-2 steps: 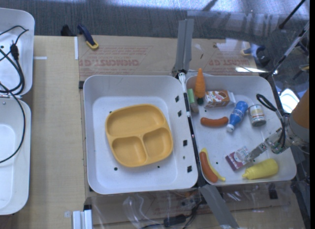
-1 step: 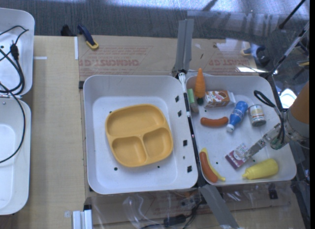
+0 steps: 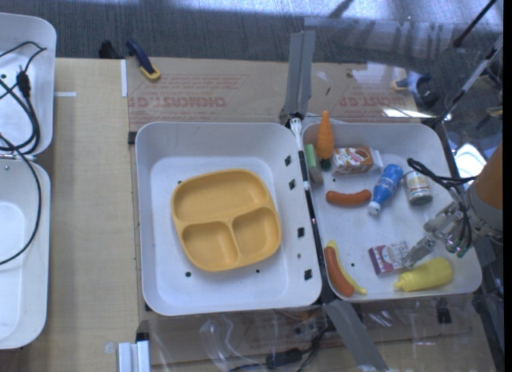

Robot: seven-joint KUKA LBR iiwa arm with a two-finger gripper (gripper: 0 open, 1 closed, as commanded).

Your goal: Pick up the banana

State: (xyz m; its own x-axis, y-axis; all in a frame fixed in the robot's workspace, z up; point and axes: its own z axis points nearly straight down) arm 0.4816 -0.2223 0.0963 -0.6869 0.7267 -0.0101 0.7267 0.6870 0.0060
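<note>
Two white bins sit side by side on the table (image 3: 88,202). The left bin (image 3: 152,226) holds one yellow plate (image 3: 226,219) with three compartments. The right bin (image 3: 440,142) holds one banana (image 3: 346,276), two sausages (image 3: 349,198) (one of them lying against the banana), one orange bottle (image 3: 324,138), one blue bottle (image 3: 386,187), one small can (image 3: 418,187), two snack packets (image 3: 355,160), one yellow mustard bottle (image 3: 424,275) and one green item (image 3: 310,158) by the divider. The banana lies flat at that bin's near left corner, its long axis running from upper left to lower right, tips curling right. The claw (image 3: 422,248) hangs low over the near right part, above the red packet and just by the mustard bottle; whether it is open or closed I cannot tell
</note>
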